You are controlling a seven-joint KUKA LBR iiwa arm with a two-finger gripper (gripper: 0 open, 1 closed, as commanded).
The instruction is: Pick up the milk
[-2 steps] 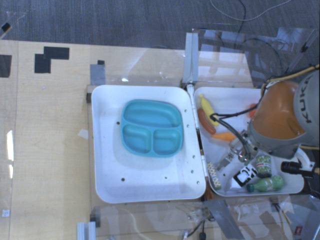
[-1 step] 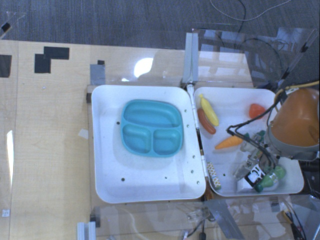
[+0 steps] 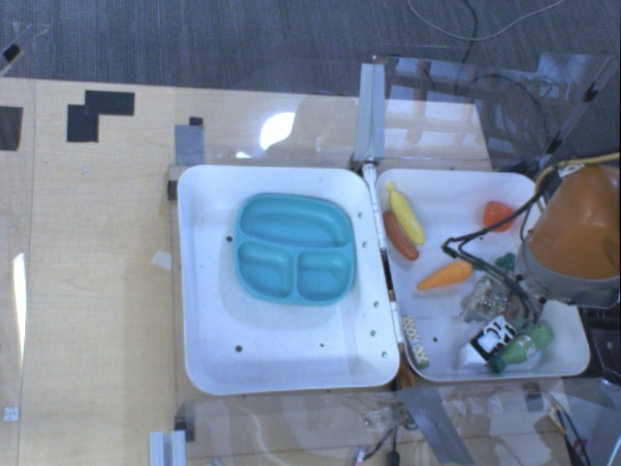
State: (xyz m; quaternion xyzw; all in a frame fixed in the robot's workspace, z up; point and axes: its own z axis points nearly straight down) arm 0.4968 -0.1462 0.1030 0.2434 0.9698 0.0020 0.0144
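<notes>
The milk (image 3: 493, 338) is a small white carton with black patches, lying near the front right corner of the right bin (image 3: 441, 197). My gripper (image 3: 484, 302) hangs low in this bin, just behind and above the carton, under the grey arm with its orange band (image 3: 579, 226). Part of the carton is hidden by the gripper. I see nothing lifted off the bin floor.
A green bottle (image 3: 521, 349) lies against the milk's right side. An orange carrot (image 3: 445, 276) lies left of the gripper, with a yellow banana (image 3: 406, 214), a hot dog (image 3: 400, 237) and a red item (image 3: 498, 214) further back. A blue divided plate (image 3: 294, 248) sits in the left bin (image 3: 209, 289).
</notes>
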